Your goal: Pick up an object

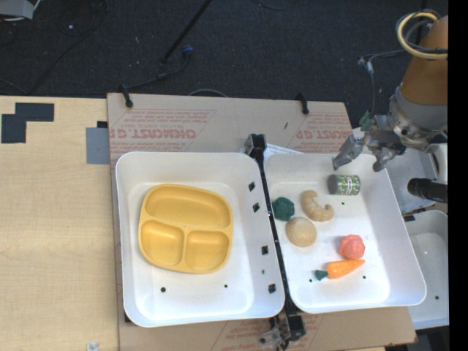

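The gripper (366, 153) hangs at the upper right of the frame, above the far right corner of the right bin (395, 269). Its two fingers are spread apart with nothing between them; they touch no object. The left finger (349, 153) points down-left, the other down toward the bin's rim. The arm (424, 72) above is cut off by the frame's top and right edge.

Just below the gripper, a small can (344, 184) lies on its side in the right bin, its label too small to read. Lower down, toward the bin's middle, are a croissant (317, 206), a green lump (283, 208) by the divider, a pale round roll (300, 232), a red-pink fruit (352, 246) and a carrot (341, 269). What the green lump is cannot be made out.

The left bin (146, 298) holds a yellow tray (186, 227) with three compartments. Both bins sit on cardboard (219, 126) on the table (51, 232).
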Available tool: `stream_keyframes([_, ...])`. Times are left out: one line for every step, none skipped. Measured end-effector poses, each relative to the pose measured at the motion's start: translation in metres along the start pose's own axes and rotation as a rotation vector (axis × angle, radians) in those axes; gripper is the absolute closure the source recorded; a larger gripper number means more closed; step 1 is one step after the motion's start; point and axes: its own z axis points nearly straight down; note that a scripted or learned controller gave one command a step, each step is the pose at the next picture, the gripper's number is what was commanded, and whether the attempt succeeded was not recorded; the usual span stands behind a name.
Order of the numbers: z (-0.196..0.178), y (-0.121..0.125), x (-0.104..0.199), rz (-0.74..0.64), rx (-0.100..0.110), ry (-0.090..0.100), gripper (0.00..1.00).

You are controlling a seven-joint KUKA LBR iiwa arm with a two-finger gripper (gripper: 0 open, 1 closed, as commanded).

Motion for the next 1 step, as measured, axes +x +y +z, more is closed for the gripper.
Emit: stream_keyframes([-0.0078,0.0022,0.0001,-0.002,-0.013,-0.002,0.0])
